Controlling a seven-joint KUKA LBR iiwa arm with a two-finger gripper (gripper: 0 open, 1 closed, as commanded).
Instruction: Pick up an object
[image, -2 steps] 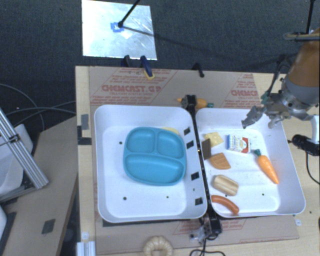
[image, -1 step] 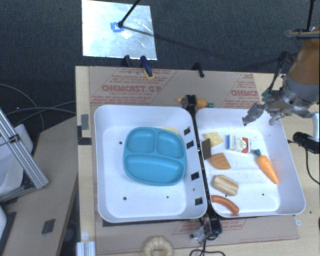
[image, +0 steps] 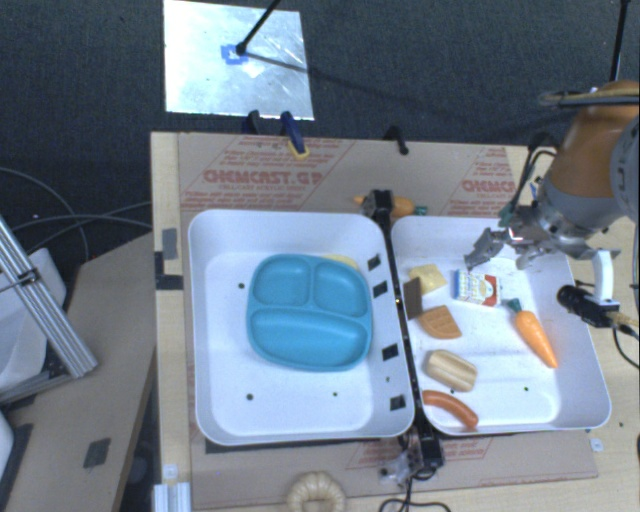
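Hovering over the far part of the right bin (image: 575, 400), the gripper (image: 503, 248) is spreading its fingers wide and holding nothing. Just beneath it a small red, white and blue carton (image: 476, 288) is lying flat. Around that, a yellow cheese wedge (image: 428, 278), a bread slice (image: 438, 322), a carrot (image: 535, 336), a bread roll (image: 450, 370) and a sausage (image: 450, 408) are resting apart. Over in the left bin (image: 215, 400), a blue divided plate (image: 308, 311) is sitting.
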